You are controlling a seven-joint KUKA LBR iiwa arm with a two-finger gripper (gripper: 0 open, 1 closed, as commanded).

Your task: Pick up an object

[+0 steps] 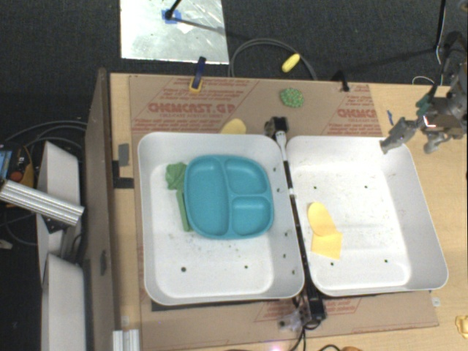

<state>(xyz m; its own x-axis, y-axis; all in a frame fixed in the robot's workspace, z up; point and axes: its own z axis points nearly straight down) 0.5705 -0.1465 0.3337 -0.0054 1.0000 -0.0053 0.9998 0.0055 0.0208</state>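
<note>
Two shallow white bins are seen side by side on the bench, the left bin (157, 269) and the right bin (409, 232) meeting along a dark seam in the middle. In the left bin a blue divided plate (227, 196) is laid flat near the centre, and a green object (178, 185) is tucked against and partly under the plate's left edge. In the right bin a yellow object (322, 230) is found toward the left side, close to the seam, with a rounded upper part and a squarer lower part. The gripper (398, 134) is held at the far right edge of the right bin, just above its upper right corner, well apart from the yellow object; whether the claw is open or closed cannot be told from this angle, and nothing can be made out in its grasp. Behind the bins, a small green round thing (292, 97) and a yellow piece (234, 127) are seen on the cardboard.
</note>
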